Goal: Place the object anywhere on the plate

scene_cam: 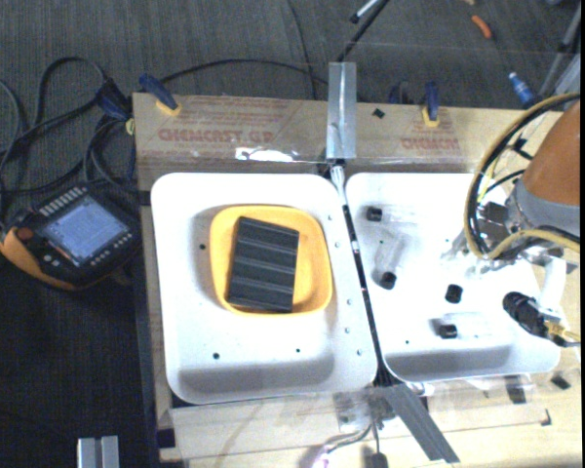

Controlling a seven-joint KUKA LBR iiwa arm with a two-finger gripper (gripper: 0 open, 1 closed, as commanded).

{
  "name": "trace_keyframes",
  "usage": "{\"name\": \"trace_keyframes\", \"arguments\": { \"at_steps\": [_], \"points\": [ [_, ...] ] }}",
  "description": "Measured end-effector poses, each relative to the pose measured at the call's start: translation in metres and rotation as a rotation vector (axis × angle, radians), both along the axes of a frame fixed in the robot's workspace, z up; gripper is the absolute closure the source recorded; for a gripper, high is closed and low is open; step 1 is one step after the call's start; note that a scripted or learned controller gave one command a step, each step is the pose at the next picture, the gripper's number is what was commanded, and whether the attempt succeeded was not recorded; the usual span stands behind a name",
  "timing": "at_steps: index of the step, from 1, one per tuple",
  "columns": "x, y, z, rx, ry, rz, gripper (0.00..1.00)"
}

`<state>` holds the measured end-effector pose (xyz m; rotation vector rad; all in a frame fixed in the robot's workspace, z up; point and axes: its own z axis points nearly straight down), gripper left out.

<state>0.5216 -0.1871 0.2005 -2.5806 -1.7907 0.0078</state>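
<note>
A black block (264, 263) with ridges on top lies flat on the yellow plate (316, 261). It sits in the middle of the plate, a bit tilted, and fills most of it. The plate is in the left bin (175, 291), in the middle of the frame.

The gripper (502, 252) is far from the block. It hangs over the right side of the right bin (409, 359), near the right edge of the frame. Wires hide it, so I cannot tell if it is open or shut, or if it has hold of anything. Four small black bits (385, 280) lie spread out in the right bin. Both bins sit on a brown tabletop (224, 135).

I think the job looks done, since the block rests on the plate. If so, the arm (556, 164) only needs to keep clear of the left bin. If one of the small bits is the thing to move, the gripper would first need to go down and grab it.
</note>
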Motion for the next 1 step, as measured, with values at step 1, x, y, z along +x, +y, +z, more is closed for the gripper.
{"name": "trace_keyframes", "arguments": {
  "at_steps": [1],
  "points": [
    [0.0001,0.0000,0.0001,0.000,0.000,0.000,0.00]
  ]
}}
